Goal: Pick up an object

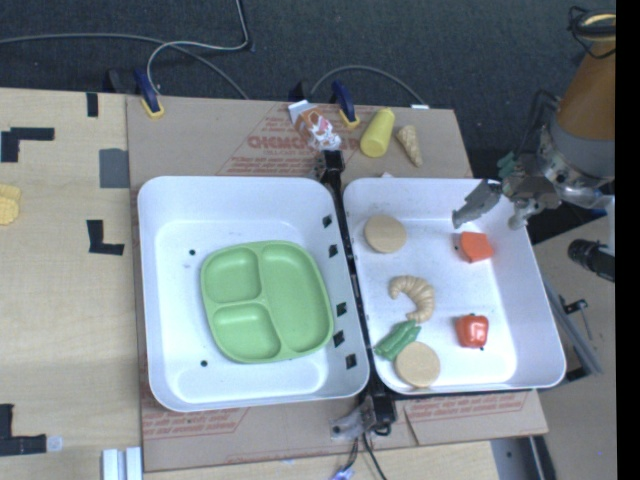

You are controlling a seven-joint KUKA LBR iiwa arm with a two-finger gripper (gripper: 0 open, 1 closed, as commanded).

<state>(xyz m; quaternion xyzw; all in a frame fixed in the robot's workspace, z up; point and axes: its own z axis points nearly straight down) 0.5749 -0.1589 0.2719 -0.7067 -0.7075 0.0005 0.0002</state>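
Here's the likely target: an orange block (476, 247), lying flat on the floor of the right bin (545, 298), up at about two o'clock from that bin's middle. Just above it, at roughly twelve o'clock from the block, hangs the gripper (493, 205). Its two fingers stand apart, one dark finger angled out toward nine o'clock, the other nearer the wrist, and nothing sits between them. So nothing is held right now.

My read: the arm is lining up over the block for a drop, jaws spread wide enough to straddle it. The block lies clear of its neighbours, which makes it the easy choice.

Working outward. At nine o'clock from the block rests a round tan cookie (385, 235). Down toward seven o'clock curls a croissant (414, 296), and past it a green pepper (398, 339) touching a second tan disc (418, 364) near the bin's lower rim. At six o'clock from the block sits a red pepper (472, 331), well apart from the rest.

The left bin (165, 268) carries a green divided plate (266, 301), lying flat.

Beyond the bins, at twelve o'clock, a yellow cylinder (377, 133), a small cone (410, 145) and a snack packet (314, 125) lie loose on the cardboard, out of the working area.

Risk as I judge it: the block sits near the bin's right wall, so a finger could clip the rim on descent.
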